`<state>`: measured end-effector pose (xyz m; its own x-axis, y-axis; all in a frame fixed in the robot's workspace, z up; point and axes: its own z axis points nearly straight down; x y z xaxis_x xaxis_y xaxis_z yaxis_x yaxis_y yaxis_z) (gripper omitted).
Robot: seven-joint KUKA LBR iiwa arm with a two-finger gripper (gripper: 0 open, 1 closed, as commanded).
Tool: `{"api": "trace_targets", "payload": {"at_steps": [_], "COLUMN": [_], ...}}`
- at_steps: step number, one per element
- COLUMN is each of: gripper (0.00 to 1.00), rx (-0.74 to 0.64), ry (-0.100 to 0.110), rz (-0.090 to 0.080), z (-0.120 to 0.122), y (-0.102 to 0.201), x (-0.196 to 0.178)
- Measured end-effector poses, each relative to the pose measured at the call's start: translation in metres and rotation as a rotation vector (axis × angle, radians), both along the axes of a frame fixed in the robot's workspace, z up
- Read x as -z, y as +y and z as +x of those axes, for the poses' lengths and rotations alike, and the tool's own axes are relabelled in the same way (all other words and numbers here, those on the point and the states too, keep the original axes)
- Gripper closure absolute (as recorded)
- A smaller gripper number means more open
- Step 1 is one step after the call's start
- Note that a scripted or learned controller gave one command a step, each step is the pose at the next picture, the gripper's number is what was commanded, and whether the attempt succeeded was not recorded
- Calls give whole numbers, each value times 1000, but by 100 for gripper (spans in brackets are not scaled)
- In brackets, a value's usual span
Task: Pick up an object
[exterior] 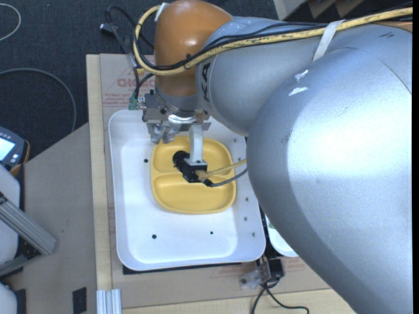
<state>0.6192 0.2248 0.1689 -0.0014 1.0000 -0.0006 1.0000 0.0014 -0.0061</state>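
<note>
yellow divided dish (190, 201) | upright | middle of white bin (177, 247)

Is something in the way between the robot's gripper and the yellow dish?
Nothing that I can see. The gripper hangs right over the far edge of the yellow divided dish, which lies in the white bin, with no other thing between them.

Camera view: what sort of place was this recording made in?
Most likely a robotics lab or test cell. A large grey robot arm reaches over a shallow white bin holding a yellow tray, on a bench standing on dark carpet.
</note>
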Motion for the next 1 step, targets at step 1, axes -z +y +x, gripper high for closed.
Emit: {"api": "trace_targets", "payload": {"at_steps": [1], "gripper": [100], "rx": [4], "ry": [5], "rz": [-1], "z": [-117], "y": [-30], "x": [-45]}}
